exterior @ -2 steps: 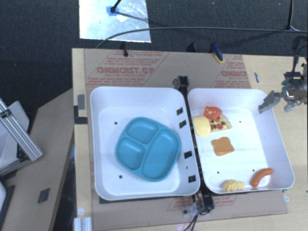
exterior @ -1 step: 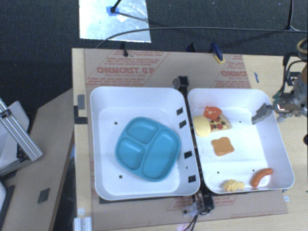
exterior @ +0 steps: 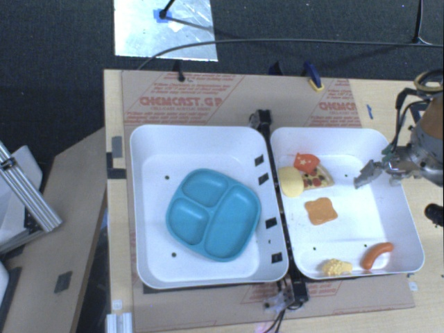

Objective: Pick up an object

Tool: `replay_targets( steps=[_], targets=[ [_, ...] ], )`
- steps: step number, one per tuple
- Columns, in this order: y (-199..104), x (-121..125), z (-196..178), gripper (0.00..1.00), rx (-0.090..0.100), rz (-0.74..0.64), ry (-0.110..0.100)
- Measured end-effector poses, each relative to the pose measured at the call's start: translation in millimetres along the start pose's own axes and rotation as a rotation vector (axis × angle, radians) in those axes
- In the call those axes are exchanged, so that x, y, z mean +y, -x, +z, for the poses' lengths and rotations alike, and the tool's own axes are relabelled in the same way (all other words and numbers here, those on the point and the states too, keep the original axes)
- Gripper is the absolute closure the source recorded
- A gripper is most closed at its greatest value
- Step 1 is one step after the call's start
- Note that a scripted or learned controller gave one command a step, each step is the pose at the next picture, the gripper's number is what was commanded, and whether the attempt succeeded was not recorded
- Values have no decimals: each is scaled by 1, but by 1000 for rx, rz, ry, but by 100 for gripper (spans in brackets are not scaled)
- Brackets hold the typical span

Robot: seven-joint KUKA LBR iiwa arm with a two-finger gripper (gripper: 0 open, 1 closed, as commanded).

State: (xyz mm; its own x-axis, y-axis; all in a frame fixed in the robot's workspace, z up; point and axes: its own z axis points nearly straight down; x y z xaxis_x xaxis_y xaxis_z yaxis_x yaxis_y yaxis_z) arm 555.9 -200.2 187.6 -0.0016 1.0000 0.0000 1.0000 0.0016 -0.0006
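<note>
The right bin (exterior: 399,207) holds several toy foods. A red and yellow pizza slice (exterior: 310,170) lies at its upper left, touching a pale yellow round piece (exterior: 291,182). Below them sits an orange toast slice (exterior: 320,211). An orange sausage (exterior: 377,255) and a lumpy yellow piece (exterior: 336,267) rest near the front wall. My gripper (exterior: 368,175) hangs over the bin's upper right part, to the right of the pizza slice and apart from every item. Nothing shows in its grasp.
The left bin (exterior: 149,186) carries a blue divided plate (exterior: 213,214). Black clips (exterior: 267,186) run along the seam between the bins. A shiny foil sheet (exterior: 164,19) lies on the dark floor behind the bench, and cables arc across the back.
</note>
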Motion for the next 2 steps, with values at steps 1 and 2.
replay_targets(
  steps=[1, 2],
  targets=[
    [-9, 5, 55, 0, 1, -3, -1],
    [-8, 7, 41, 100, -2, -3, 5]
  ],
)
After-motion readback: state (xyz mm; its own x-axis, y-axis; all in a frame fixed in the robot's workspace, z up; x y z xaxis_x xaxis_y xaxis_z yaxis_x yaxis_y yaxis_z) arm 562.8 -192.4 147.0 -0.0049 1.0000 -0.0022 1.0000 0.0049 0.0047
